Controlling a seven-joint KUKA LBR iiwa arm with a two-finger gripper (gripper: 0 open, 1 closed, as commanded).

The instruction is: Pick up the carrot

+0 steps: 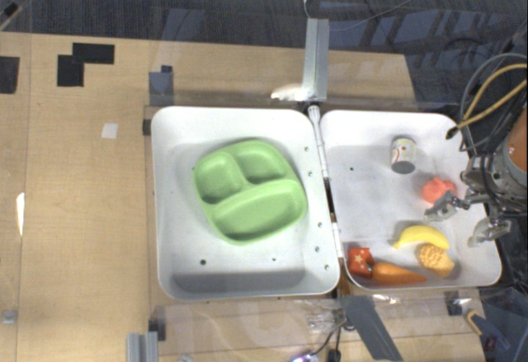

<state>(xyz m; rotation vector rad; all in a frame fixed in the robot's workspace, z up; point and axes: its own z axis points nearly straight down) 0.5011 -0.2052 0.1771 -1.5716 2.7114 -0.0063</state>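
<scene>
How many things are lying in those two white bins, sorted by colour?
Green: 1, the divided plate
Red: 2, the tomato-like piece and the pinkish-red piece
Orange: 1, the carrot
Yellow: 2, the banana and the bumpy piece
Silver: 1, the can
Total: 7

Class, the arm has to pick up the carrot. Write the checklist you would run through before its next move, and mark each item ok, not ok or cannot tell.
1. Carrot located: ok, it lies along the near edge of the right bin.
2. Carrot free of neighbours: not ok, a red fruit touches its left end, and a banana and a bumpy yellow piece sit close behind it.
3. Gripper above the carrot: not ok, it sits at the bin's right edge, behind and to the right.
4. Gripper carrying nothing: ok, nothing between its fingers.
5. Fingers set wide enough: cannot tell.
6. Can and pink object off the approach path: ok, both lie farther back.
</scene>
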